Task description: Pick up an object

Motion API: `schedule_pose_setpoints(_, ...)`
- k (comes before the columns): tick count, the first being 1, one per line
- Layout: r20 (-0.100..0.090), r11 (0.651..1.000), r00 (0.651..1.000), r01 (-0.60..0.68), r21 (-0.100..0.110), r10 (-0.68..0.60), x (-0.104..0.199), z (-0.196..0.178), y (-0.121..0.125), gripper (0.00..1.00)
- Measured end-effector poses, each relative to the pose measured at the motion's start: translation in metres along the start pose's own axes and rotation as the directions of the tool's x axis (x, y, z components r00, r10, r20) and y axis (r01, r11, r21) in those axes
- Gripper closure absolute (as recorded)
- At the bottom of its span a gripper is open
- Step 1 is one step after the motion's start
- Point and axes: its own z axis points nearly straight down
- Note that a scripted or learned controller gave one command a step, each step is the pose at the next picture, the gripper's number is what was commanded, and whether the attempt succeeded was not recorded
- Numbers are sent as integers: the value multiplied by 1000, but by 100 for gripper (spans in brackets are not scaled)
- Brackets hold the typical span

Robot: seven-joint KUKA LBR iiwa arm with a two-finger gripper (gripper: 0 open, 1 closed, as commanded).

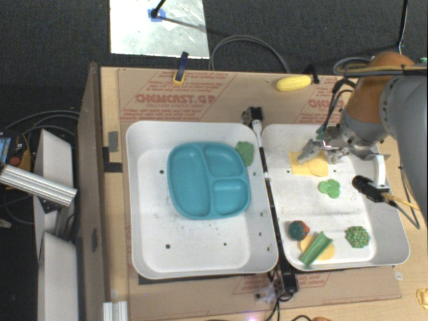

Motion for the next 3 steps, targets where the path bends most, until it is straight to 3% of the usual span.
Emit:
schedule_pose_setpoints(1,-1,1000,1000,-2,1,2,54,-2,25,0)
schedule_pose_setpoints(2,0,1000,1000,-11,5,11,46,0,5,0)
schedule_pose_setpoints(3,1,1000,1000,-7,-1,7,46,-13,8,100)
